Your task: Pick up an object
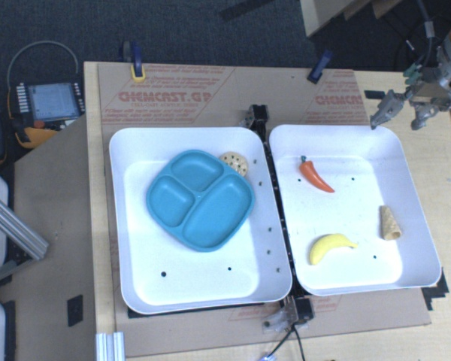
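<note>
A brown board bench top (210, 100), printed with faded red lettering, carries two shallow white bins side by side. The left bin (135, 277) sits toward nine o'clock, the right bin (417, 224) toward three o'clock, their inner rims almost touching along a black strip at the centre. At the board's far edge, a yellow-tipped clamp (137, 70) grips it near eleven o'clock and a blue clamp (319, 66) near one o'clock.
</note>
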Available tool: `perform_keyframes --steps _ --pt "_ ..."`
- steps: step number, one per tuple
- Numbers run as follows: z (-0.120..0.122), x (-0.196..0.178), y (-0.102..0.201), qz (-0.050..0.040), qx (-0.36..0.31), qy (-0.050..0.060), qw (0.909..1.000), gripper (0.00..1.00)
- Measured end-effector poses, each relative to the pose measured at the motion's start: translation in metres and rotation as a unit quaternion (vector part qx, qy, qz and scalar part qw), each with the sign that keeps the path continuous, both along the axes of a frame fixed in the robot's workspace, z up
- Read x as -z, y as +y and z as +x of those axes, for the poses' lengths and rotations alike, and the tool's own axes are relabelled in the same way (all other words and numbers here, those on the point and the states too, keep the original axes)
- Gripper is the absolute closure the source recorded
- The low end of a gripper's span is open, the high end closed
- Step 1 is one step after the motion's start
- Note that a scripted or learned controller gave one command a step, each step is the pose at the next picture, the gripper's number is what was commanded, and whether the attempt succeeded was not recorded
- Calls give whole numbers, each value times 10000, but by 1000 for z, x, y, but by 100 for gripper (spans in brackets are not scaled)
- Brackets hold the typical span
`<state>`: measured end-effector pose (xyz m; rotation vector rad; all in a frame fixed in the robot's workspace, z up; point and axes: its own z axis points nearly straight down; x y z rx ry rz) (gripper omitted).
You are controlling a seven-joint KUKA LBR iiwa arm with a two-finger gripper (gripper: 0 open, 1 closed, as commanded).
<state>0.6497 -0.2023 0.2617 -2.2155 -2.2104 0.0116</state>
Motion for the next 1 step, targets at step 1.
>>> perform_keyframes --steps 1 --pt "2 -7 1 -15 -14 -62 10000 0"
